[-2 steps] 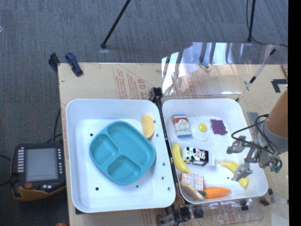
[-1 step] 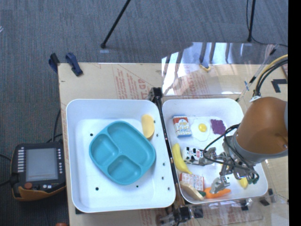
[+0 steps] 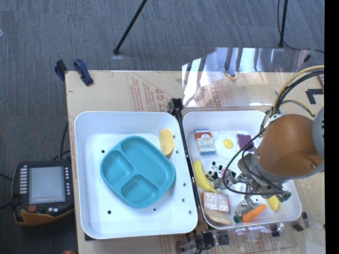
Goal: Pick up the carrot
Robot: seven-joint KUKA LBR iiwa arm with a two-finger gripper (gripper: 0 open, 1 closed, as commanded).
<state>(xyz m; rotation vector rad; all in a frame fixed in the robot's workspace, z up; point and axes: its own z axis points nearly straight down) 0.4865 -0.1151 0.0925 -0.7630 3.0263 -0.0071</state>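
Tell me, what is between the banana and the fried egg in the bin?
In the camera view, a small black-and-white toy lies between the banana and the fried egg, on the right bin's floor.

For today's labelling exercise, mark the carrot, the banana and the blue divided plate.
carrot (image 3: pixel 255 212): camera view, middle of its orange body.
banana (image 3: pixel 202 177): camera view, middle of its curved yellow length.
blue divided plate (image 3: pixel 157 153): camera view, its rim at the upper right.
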